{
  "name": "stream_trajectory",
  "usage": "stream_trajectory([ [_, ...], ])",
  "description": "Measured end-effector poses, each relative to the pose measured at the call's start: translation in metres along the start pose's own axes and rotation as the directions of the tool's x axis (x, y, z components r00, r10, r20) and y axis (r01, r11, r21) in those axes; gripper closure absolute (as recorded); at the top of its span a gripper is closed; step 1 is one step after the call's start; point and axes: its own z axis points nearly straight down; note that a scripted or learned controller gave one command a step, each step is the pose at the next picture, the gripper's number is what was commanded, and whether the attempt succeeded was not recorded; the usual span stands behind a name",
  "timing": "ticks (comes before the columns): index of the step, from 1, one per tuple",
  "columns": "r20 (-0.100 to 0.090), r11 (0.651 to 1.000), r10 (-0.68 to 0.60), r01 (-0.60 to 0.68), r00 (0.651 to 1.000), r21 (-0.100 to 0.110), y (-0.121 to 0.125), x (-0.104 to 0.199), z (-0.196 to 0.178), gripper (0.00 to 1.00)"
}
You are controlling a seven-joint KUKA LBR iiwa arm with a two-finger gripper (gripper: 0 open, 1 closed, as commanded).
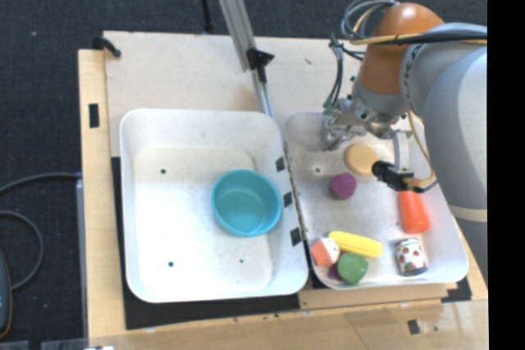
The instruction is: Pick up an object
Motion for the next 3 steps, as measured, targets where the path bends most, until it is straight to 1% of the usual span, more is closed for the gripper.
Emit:
stream_trajectory([
  [1, -0.003, 1.000, -0.004, 0.004, 1.000, -0.001, 0.002, 0.002, -0.045, 1.00],
  [2, -0.002, 1.000, -0.005, 0.005, 1.000, -0.003, 0.004, 0.001, -0.097, 1.00],
  [3, -0.005, 1.000, -0.010, 0.010, 1.000, 0.004, -0.018, 0.056, -0.111, 1.00],
])
